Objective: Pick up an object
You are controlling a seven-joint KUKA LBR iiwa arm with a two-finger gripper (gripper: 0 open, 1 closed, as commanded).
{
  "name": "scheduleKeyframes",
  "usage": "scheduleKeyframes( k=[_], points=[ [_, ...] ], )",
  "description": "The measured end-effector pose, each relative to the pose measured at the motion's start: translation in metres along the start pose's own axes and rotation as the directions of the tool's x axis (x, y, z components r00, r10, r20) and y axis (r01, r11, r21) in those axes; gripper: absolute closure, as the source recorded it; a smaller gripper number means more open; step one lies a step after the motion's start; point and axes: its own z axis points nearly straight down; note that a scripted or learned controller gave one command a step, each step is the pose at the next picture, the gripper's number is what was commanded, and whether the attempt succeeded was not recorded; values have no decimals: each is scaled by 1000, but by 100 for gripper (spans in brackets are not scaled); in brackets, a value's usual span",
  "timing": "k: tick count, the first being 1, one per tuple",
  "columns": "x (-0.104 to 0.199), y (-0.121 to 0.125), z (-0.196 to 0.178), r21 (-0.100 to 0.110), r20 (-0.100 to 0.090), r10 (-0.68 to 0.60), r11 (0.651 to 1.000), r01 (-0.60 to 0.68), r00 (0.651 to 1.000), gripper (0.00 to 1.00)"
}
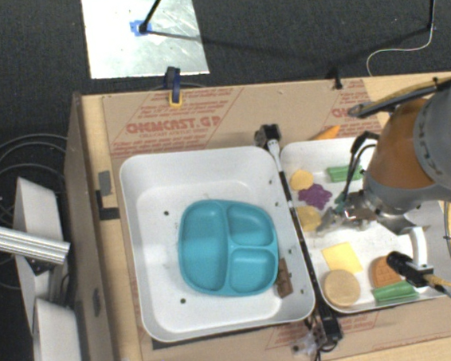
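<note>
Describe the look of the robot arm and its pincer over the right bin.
The arm is bulky and rounded: a grey shell with a broad orange band above the wrist. A black cable loops beside the band. The pincer is a small, dark grey metal assembly; finer detail is too blurred to tell.

You look down at a slant from one fixed camera above the table (202,110). Both white bins, left bin (142,184) and right bin (343,155), sit mid-frame, moderately near.
</note>
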Motion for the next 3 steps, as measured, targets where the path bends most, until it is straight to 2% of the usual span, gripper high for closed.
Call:
scheduleKeyframes(
  k=[1,2,3],
  points=[
    [7,110,1,35,-4,6,999,-6,1000,0],
    [8,113,-11,-1,1,-2,1000,2,1000,100],
    [75,92,-104,0,-2,-2,1000,2,1000,100]
  ],
)
